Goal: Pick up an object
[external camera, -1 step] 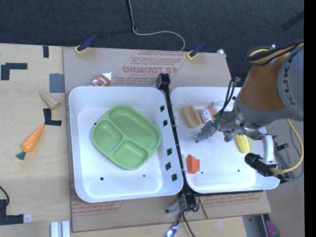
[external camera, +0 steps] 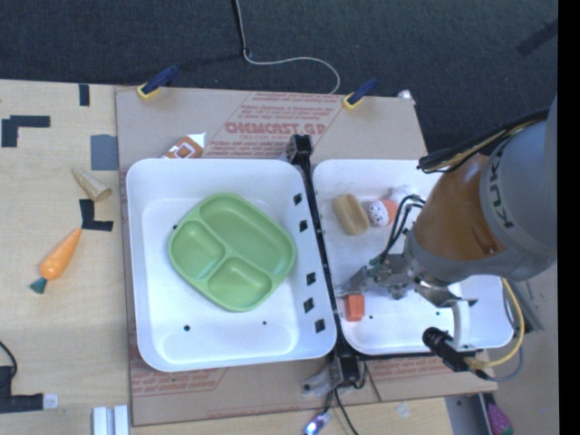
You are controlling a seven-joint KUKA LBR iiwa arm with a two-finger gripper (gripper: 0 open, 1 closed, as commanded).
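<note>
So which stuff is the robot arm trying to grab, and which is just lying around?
For the job, in the right bin:
- gripper
- small orange object
- tan bread-like piece
- small white and orange item

Just lying about:
- green divided plate in the left bin
- toy carrot
- tan cone

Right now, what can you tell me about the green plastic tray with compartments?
The green divided plastic tray lies flat in the left white bin, turned at an angle to the bin's walls. It is pale green, with rounded corners and three shallow compartments, one large and two smaller, all bare. It rests on the bin's floor, and no other object touches it.
</note>
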